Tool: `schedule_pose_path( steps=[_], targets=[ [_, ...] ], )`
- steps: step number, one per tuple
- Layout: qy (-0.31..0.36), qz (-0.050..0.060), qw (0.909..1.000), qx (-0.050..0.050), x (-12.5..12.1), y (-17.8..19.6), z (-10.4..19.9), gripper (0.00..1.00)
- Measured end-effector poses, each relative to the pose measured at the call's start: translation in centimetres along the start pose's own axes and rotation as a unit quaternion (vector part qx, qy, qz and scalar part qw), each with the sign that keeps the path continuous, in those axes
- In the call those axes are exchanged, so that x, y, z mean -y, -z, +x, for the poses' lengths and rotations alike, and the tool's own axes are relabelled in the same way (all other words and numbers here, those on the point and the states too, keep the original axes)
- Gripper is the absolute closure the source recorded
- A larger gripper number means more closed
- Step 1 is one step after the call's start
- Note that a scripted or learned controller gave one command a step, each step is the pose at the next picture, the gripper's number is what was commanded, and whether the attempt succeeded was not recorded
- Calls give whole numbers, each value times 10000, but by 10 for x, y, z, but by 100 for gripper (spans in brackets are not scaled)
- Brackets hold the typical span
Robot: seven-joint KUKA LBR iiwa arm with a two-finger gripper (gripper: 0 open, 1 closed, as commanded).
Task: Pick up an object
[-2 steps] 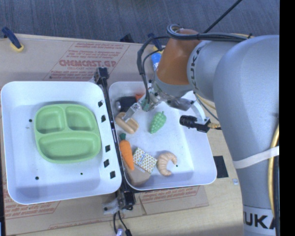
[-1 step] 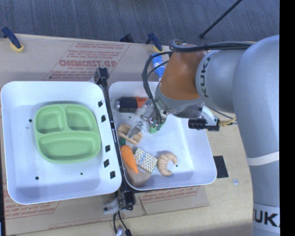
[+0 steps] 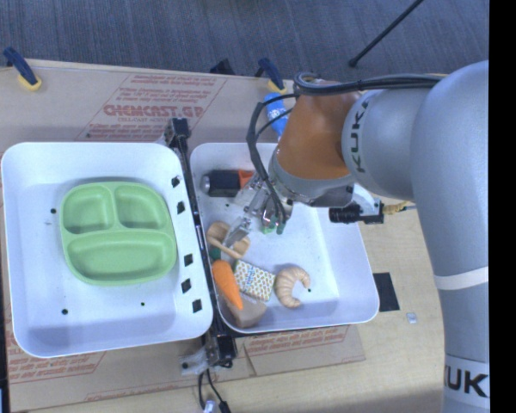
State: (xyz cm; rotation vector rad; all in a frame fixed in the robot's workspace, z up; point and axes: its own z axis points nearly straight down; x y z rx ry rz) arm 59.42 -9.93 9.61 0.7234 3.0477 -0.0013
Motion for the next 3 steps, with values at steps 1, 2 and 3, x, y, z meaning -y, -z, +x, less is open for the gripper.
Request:
schedule_pose_path(
  steps=[1, 2, 3],
  targets=[
    [176, 0, 9998, 10, 2, 0, 8, 0],
    [1725, -14, 9850, -8, 8, -1, -3, 0],
    [2507, -4, 9681, -29, -13, -2, -9, 0]
  ],
)
